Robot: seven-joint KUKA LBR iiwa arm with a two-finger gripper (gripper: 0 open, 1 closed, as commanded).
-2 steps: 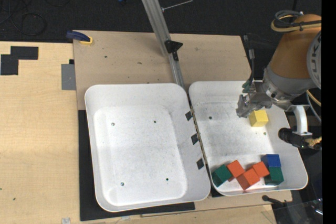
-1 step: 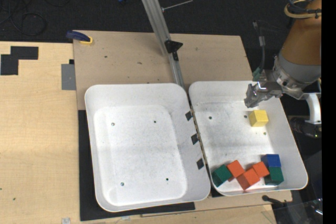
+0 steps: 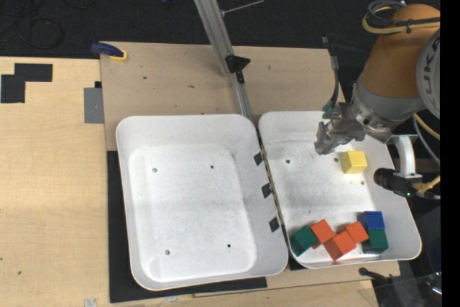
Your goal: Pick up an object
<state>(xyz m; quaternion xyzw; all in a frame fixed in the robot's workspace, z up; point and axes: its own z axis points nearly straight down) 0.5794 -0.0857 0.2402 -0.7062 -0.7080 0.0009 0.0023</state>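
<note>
1. Jaws of the gripper (image 3: 329, 142) are seen over the right bin (image 3: 305, 183); whether they are apart cannot be told.
2. Just right of them and slightly lower, a yellow cube (image 3: 353, 161) with flat matte faces is seen.
3. Well below them, red, orange, green and blue blocks (image 3: 343, 235) are clustered.

Two shallow white bins sit side by side on the desk (image 3: 180, 79). Over the right bin (image 3: 309, 190), the arm (image 3: 395, 75) reaches in from the right, its gripper (image 3: 332, 136) hanging above the bin's far part, just beside a yellow block (image 3: 353, 161). Along the near edge lie a green block (image 3: 304, 238), two orange blocks (image 3: 323, 230) (image 3: 345, 241), a blue block (image 3: 372, 220) and another green block (image 3: 376, 240), bunched together. The left bin (image 3: 190, 198) lies beside it.
</note>
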